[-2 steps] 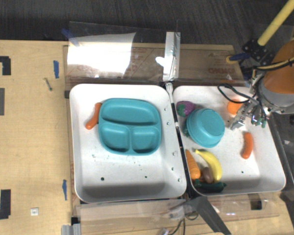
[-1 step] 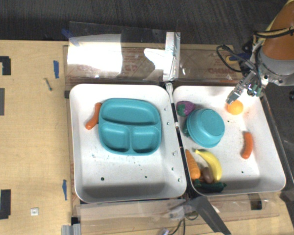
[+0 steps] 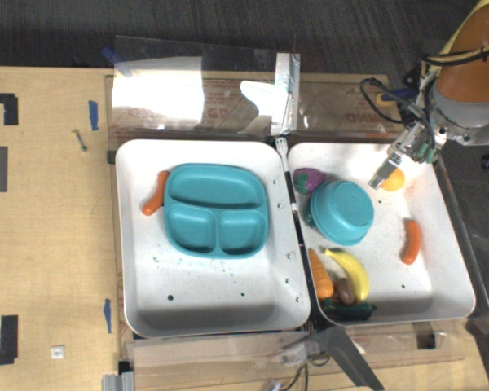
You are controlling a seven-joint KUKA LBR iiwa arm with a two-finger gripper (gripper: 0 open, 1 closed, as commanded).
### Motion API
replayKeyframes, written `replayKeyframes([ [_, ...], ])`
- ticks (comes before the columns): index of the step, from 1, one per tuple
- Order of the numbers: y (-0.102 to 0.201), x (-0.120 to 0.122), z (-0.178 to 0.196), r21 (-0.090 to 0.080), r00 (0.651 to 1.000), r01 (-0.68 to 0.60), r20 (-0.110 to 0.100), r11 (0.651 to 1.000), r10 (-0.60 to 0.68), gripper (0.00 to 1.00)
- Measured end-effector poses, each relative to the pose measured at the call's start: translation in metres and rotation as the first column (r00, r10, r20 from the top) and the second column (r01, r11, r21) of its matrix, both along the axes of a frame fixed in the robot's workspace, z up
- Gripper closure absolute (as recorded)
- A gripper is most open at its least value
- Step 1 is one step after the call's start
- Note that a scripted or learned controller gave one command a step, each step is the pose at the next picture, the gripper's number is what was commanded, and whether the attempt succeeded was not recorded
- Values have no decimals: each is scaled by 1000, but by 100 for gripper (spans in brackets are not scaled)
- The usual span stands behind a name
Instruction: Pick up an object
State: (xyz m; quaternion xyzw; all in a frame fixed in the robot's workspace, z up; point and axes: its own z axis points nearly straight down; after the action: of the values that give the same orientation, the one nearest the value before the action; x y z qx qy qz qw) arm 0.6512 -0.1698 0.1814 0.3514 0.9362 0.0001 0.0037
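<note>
While the gripper (image 3: 385, 176) hangs low in the right bin (image 3: 448, 287), its fingers pinch close together, touching a small yellow-orange fruit (image 3: 394, 181). Whether they grasp it is unclear. A teal bowl (image 3: 343, 210) sits just beside.

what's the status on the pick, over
Claw low over right bin, grip unclear. Yellow-orange fruit right beside it, not lifted. Teal bowl close by.
</note>
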Motion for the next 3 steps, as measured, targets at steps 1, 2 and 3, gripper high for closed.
replayKeyframes([
  [1, -19, -24, -53, -10, 999, -21, 29, 1000, 21, 0],
  [2, -51, -104, -88, 0, 1000, -7, -4, 1000, 7, 0],
  [3, -35, -104, -94, 1, 996, 84, -1, 996, -84, 0],
])
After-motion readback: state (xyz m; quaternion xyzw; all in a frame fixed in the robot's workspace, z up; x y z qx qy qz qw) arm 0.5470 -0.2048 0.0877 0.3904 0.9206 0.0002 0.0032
